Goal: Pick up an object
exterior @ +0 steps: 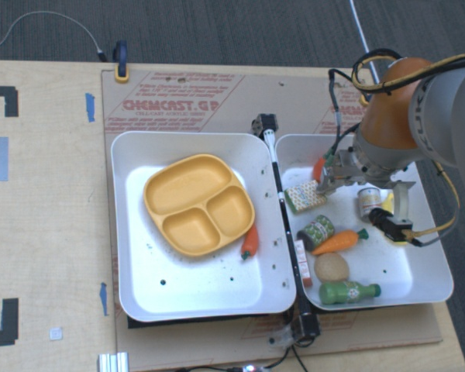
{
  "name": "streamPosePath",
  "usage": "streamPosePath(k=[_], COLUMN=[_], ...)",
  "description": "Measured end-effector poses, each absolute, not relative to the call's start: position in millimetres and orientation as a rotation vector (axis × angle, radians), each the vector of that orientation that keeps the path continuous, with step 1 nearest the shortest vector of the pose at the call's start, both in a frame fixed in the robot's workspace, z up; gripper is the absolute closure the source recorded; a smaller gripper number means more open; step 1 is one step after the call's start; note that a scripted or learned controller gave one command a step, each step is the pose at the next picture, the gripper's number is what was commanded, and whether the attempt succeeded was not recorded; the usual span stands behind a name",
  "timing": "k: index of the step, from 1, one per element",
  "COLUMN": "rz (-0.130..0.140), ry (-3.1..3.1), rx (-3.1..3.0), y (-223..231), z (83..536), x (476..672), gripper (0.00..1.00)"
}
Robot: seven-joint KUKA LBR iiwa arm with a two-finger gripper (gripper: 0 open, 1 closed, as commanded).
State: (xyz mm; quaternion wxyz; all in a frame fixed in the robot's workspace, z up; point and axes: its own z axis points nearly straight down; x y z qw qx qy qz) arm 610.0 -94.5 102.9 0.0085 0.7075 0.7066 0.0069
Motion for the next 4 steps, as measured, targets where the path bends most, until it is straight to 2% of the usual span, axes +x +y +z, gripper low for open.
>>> streamPosePath(k=[1,2,3,4], rz=[-0.001,0.003,0.001,0.0], ry=[2.22,2.222,2.221,2.22], rx=[2.225,2.219,2.22,2.222], y=[-149,-71,-72,-114], z=[169,185,185,103], x=[513.0,612.7,612.5,586.9], gripper=[1.0,1.0,0.0,0.0])
